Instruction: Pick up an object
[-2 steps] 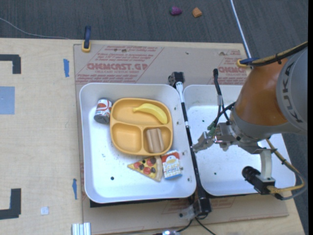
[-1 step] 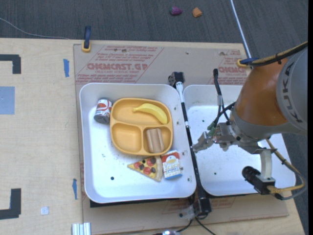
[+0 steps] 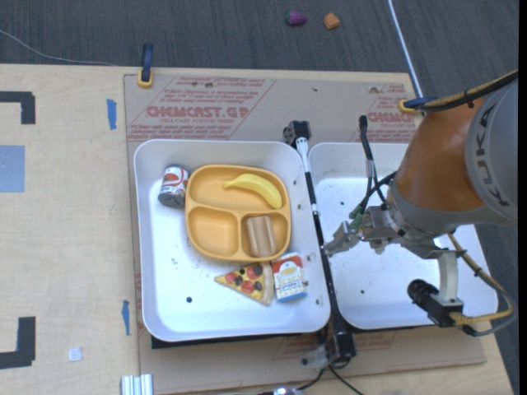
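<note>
Hovering over the right bin [image 3: 354, 303], gripper [image 3: 339, 242] near its left wall; grasp state cannot be determined; banana [image 3: 255, 189] lies in yellow tray [image 3: 202, 233], left bin [image 3: 165, 303]

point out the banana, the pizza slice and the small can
yellow banana [image 3: 255, 189], camera view, middle of its curve
triangular toy pizza slice [image 3: 247, 281], camera view, its topped face
small red and white can [image 3: 173, 186], camera view, its side

The arm [image 3: 461, 167] is cut off by the right edge and hides part of the right bin [image 3: 362, 303]; finger state of the gripper [image 3: 339, 241] is indeterminate.
</note>
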Motion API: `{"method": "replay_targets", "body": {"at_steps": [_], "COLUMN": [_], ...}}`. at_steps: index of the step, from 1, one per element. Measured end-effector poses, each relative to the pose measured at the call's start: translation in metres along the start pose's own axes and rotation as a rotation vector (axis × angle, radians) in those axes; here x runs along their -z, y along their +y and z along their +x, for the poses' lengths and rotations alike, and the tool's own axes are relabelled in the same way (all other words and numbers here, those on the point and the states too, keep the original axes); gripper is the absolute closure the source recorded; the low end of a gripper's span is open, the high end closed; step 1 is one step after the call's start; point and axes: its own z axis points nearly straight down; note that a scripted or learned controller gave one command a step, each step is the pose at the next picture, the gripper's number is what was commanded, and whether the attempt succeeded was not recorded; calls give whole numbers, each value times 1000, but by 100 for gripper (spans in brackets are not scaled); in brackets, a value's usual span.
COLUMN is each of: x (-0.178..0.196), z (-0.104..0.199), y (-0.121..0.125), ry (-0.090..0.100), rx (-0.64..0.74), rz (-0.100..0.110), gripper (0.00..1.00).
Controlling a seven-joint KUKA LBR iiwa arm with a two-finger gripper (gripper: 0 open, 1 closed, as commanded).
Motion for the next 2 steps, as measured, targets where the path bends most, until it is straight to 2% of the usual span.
{"method": "replay_targets", "body": {"at_steps": [2], "x": [0], "z": [0], "y": [0], "ry": [0], "rx": [0], "rz": [0], "gripper": [0]}}
